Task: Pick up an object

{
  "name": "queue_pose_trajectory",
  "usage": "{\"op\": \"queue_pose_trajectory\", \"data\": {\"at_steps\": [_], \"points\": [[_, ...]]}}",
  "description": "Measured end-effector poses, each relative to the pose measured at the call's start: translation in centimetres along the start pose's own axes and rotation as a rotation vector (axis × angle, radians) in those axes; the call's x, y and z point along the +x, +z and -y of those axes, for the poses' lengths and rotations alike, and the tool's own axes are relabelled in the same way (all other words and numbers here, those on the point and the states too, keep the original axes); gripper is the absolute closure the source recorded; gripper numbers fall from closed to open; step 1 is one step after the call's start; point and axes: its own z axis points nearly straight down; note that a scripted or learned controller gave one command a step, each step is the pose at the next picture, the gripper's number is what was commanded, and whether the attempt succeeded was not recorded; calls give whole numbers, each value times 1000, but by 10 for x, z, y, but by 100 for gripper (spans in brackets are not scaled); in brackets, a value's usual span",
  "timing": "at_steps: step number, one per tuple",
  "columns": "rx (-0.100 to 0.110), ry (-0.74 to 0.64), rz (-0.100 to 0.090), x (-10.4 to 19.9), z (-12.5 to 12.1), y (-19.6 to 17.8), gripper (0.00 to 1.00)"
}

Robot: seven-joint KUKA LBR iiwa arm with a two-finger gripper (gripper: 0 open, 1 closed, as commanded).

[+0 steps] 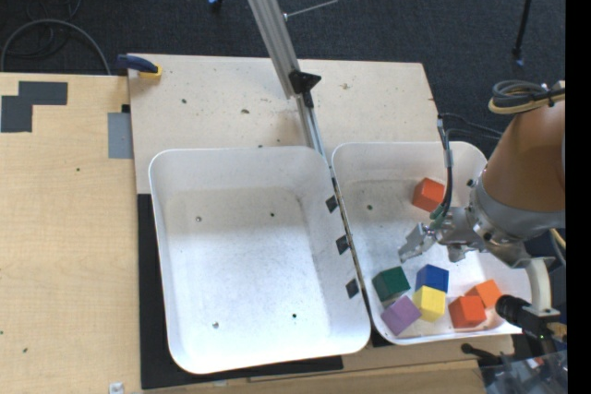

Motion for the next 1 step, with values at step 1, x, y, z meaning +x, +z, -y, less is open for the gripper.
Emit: {"op": "queue_pose_trajectory", "data": {"at_steps": [1], "points": [[1,-4,2,-13,-15,16,0]]}}
